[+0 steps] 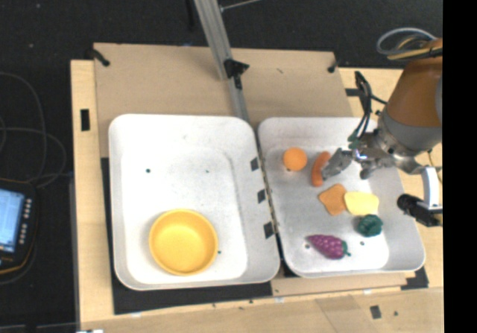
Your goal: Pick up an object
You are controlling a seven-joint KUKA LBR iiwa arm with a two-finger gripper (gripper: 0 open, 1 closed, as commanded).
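Observation:
The right bin (pixel 402 249) holds several small things: an orange ball (pixel 295 159), a slim orange-red piece (pixel 320 168), an orange wedge (pixel 333 198), a yellow block (pixel 361 203), a dark green lump (pixel 369 226) and a purple bunch of grapes (pixel 327 246). My gripper (pixel 352 166) hangs over the upper middle of this bin, open, with nothing between its fingers. Its left finger (pixel 337 162) is right beside the orange-red piece. The yellow block and orange wedge lie just below the gripper.
The left bin (pixel 149 145) holds a yellow bowl (pixel 183 240) in its near part. A grey metal pole (pixel 212 26) slants up from between the bins at the back. The arm's orange band (pixel 417 93) is at the right edge.

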